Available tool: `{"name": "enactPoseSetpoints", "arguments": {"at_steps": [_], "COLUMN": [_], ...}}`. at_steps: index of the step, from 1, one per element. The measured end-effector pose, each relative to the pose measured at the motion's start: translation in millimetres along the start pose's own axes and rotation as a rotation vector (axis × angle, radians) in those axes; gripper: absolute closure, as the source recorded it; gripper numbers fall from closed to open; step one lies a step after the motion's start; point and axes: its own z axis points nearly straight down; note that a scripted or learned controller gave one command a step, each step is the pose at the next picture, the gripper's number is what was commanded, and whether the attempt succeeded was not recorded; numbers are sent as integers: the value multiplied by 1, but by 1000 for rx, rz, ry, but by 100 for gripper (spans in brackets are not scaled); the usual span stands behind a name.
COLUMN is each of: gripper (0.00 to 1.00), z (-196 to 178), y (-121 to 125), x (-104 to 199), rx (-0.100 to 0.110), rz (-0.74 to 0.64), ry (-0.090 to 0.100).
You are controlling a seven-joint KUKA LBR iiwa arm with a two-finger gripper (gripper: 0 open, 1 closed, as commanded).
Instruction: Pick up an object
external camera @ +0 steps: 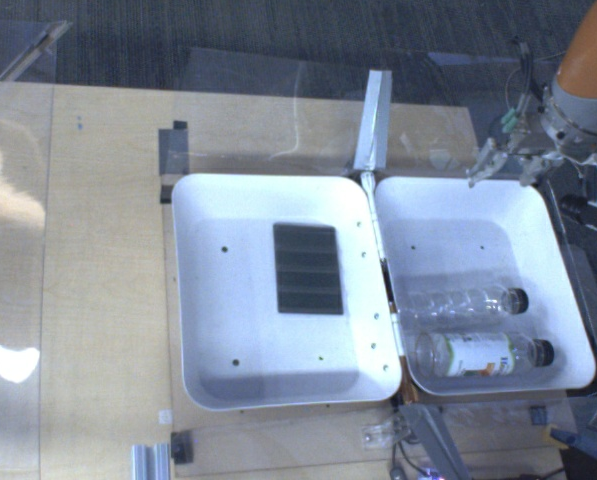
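Observation:
In the right bin (538,228) two clear plastic bottles lie on their sides near the front. One is bare (458,303); the other (476,354) has a white label and sits closest to the front wall. Both have dark caps pointing right. A flat black ribbed block (308,268) rests in the middle of the left bin (208,228). My gripper (502,172) hangs over the back rim of the right bin, well behind the bottles. Its fingers (476,175) are spread open with nothing between them.
A metal upright bracket (373,118) stands behind the seam between the two bins. Cables (588,218) run along the right side of the right bin. Clear shielding panels (278,108) edge the wooden bench behind and to the left.

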Motion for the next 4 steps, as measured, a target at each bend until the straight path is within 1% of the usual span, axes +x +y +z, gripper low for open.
{"name": "enactPoseSetpoints", "arguments": {"at_steps": [1, 2, 3, 4], "gripper": [0, 0, 0, 0], "z": [89, 139, 133, 138], "y": [-120, -136, -121, -67], "x": [-1, 68, -14, -36], "rx": [2, -13, -3, -2], "rz": [94, 6, 0, -44], "ry": [0, -1, -1, -2]}}
